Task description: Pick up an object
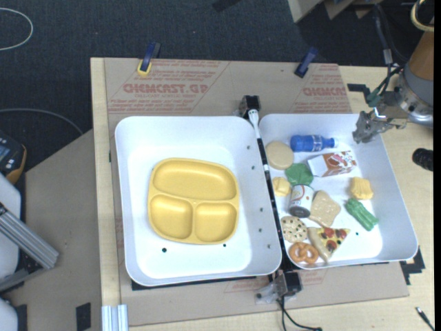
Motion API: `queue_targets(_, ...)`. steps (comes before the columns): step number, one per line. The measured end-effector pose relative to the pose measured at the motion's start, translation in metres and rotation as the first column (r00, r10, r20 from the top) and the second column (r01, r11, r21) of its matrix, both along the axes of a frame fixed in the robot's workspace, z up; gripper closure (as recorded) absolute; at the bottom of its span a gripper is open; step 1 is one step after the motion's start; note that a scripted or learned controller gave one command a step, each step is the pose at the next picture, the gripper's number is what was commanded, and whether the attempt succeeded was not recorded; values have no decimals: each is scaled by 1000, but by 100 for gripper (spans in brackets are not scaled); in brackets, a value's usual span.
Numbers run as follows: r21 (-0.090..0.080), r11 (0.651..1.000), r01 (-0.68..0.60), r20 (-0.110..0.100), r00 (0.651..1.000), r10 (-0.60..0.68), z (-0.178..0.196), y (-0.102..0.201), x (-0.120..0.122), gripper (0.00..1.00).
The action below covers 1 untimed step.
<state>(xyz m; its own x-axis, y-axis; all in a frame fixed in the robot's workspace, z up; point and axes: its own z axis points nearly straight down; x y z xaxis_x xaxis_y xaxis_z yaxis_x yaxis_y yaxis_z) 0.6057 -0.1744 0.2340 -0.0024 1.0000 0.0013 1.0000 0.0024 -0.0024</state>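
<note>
The counter [103, 185] fills the near foreground, carrying two white bins side by side. The left bin [131, 205], well apart from the claw, holds a yellow tray [195, 200] with three sections. The right bin [396, 212] lies just below the claw and holds a heap of toy food. Nearest the claw lie a blue bottle [311, 143] and a red and white packet [333, 163]. Farther off sit a round bun [280, 154], a green lump [299, 174], a small can [300, 200], a green pickle [362, 214], a corn piece [361, 188], a bread slice [326, 209], a pizza slice [329, 239], a cookie [295, 228] and a pretzel [304, 254]. The claw [368, 126] hangs over the right bin's far right corner; whether it is spread or closed cannot be told, and nothing is seen in it.
</note>
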Motion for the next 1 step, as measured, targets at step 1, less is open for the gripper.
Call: queue_targets(1, 1, 1000, -1, -2, 1000, 1, -6, 53, -25, 100)
